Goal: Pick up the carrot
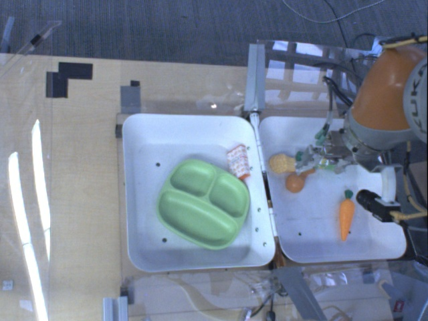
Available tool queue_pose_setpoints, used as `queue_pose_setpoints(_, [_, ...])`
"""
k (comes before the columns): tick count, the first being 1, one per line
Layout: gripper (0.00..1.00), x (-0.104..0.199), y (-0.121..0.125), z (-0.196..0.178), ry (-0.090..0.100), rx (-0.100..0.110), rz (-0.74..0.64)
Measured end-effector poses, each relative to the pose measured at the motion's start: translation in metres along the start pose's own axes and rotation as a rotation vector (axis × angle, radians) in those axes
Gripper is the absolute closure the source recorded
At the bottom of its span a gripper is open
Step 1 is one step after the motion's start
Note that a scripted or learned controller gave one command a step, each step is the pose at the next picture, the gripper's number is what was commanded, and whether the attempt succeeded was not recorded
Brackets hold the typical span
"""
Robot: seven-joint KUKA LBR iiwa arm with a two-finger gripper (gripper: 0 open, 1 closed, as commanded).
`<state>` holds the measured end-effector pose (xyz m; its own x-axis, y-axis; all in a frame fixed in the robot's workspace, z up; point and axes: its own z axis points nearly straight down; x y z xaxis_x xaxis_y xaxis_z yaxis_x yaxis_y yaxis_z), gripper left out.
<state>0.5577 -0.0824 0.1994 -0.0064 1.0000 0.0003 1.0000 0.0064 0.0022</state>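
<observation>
1. The robot's jaws (319, 158) hung low over the right white bin (374, 246), near its back left part. They were small and mixed up with wires, so I could not tell if they were apart or together. Nothing showed between them.
2. Just beside the jaws lay a tan lumpy toy, maybe a potato (281, 162), and a small round orange ball on a stick (295, 182).
3. The orange toy carrot with a green top (346, 218) lay flat in the same bin. It was nearer the front right, apart from the jaws. Its green end pointed to the back.
4. A black part of the arm's gear (374, 204) sat just beside the carrot.
5. To do this step well, I think the jaws should move over the middle of the carrot. They should turn to pinch across its thin body, not along it. They should stay off the black part.
6. In the left white bin (144, 246) lay a green plastic plate with three parts (204, 202) and a small red and white packet (239, 160). The packet had marks, but they were too small to read.
7. Both bins sat on the pale wood worktop (67, 199).
</observation>
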Motion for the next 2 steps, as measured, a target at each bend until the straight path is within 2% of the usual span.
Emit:
queue_pose_setpoints(1, [0.00,-0.049,-0.009,0.000,-0.001,-0.003,0.064])
queue_pose_setpoints(2, [0.00,-0.104,-0.037,0.111,0.000,-0.007,0.399])
